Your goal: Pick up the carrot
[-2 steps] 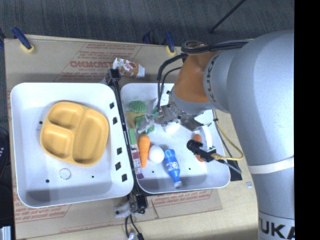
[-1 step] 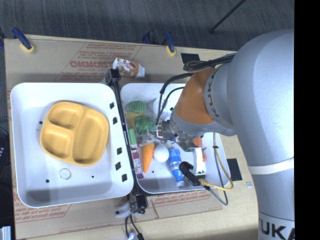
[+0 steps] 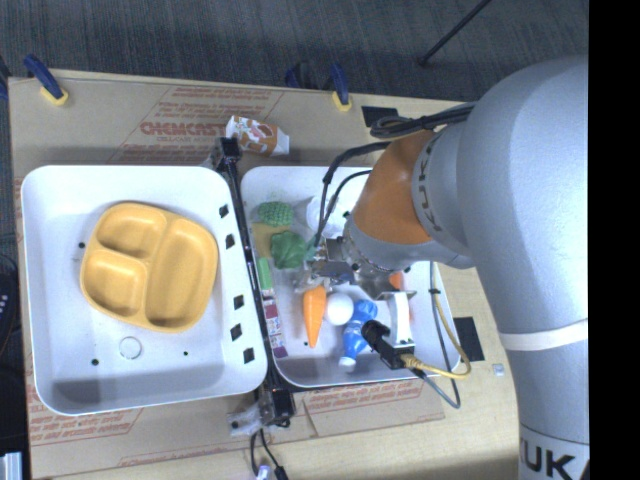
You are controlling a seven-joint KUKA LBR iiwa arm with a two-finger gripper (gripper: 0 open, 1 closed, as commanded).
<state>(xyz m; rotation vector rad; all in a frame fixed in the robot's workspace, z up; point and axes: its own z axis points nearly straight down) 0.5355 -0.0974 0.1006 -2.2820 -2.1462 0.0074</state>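
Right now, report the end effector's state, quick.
End effector: cannot be told; it sits low in the right bin, just above the carrot.

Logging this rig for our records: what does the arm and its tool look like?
A thick grey arm with an orange band above the wrist and part of black KUKA lettering. Black cables loop around it. The tool is dark metal.
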